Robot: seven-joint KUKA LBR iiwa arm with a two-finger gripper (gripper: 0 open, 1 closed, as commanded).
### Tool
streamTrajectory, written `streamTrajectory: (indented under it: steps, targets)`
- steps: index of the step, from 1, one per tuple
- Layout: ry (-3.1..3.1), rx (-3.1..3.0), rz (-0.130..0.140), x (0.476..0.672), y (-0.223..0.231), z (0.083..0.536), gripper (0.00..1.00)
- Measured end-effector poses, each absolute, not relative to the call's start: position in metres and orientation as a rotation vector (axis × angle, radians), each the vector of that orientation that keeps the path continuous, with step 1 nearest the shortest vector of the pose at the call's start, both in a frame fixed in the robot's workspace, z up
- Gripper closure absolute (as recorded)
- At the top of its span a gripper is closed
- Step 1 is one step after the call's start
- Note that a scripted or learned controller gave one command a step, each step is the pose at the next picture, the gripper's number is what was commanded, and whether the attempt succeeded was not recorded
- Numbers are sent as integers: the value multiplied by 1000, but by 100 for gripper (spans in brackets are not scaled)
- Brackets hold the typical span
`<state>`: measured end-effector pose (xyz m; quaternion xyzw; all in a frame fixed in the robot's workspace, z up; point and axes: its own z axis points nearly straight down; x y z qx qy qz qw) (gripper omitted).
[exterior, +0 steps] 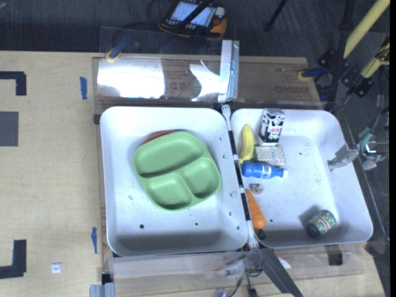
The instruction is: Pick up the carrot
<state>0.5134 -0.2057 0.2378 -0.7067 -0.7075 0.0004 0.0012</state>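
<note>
The carrot is orange with a dark stalk end. It lies along the left wall of the right bin, near the front corner, pointing away from me. My gripper hovers at the right bin's right rim, far from the carrot and across the bin from it. Nothing shows in its grasp.
In the right bin, beyond the carrot, lie a blue bottle, a banana, a patterned packet and a cow-print carton. A green can lies at the front right. The left bin holds a green divided plate.
</note>
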Motion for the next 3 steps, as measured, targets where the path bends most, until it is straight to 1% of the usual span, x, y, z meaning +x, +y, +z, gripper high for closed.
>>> streamTrajectory:
  steps: [1,2,3]
  targets:
    - [-2265,-2172,3,488,-68,183,0]
    - [-2226,-2215,2,482,58,183,0]
    - [-2511,-1889,0,521,-30,183,0]
